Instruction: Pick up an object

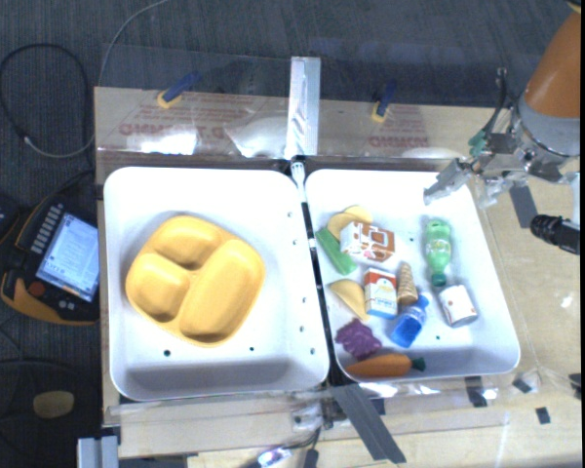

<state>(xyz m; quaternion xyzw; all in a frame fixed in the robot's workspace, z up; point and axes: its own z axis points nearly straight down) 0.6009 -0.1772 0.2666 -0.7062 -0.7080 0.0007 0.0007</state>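
My gripper [463, 183] hangs over the far right corner of the right bin [497, 291], open, with nothing between its fingers. Below it in that bin lie a green bottle [437, 244], a white and red carton [374, 242], an orange carton [380, 293], an ice cream cone [407, 283], a blue bottle [408, 326] and a white jar [457, 305]. A green cucumber [333, 250], purple grapes [357, 339] and a carrot [378, 366] lie along the bin's left and near sides. The green bottle is the closest item to the gripper.
The left bin [127, 359] holds one large yellow lumpy object [195, 278]. A metal divider post [303, 105] stands behind the seam between the bins. A handheld pendant [63, 261] lies on the floor to the left.
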